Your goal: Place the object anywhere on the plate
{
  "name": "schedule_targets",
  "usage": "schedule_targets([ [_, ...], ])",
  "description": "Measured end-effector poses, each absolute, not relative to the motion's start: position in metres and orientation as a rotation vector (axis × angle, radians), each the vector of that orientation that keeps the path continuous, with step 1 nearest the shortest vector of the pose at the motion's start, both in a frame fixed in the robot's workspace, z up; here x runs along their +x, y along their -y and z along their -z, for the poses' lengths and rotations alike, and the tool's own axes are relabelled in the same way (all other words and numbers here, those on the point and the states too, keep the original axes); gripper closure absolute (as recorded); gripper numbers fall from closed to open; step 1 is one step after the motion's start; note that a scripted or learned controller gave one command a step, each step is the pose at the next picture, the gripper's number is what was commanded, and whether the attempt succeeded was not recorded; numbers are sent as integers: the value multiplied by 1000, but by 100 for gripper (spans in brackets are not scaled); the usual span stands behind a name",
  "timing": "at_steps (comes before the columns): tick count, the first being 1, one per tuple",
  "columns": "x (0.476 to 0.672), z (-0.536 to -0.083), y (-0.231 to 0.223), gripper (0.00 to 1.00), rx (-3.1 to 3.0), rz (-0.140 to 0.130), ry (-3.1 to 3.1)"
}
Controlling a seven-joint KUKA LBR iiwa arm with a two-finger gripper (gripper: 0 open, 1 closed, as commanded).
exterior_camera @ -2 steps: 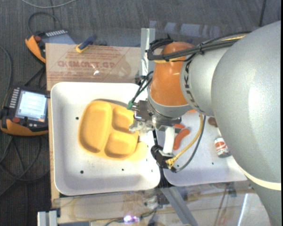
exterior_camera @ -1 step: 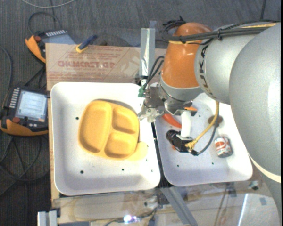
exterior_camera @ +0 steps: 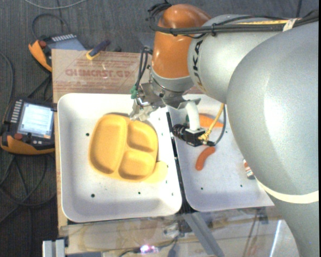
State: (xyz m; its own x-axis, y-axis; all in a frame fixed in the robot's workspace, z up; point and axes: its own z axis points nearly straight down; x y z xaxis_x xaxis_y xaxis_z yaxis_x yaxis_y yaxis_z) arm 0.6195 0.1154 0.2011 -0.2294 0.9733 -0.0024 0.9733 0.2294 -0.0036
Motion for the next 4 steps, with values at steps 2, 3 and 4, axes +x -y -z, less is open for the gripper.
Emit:
schedule_targets([
  [2,575,-111,-104,0,-2033,21,2423],
  [3,573,-118,-104,100,-2028,13,2419],
  [4,573,-212,-148,100,-1857,-4,2533],
])
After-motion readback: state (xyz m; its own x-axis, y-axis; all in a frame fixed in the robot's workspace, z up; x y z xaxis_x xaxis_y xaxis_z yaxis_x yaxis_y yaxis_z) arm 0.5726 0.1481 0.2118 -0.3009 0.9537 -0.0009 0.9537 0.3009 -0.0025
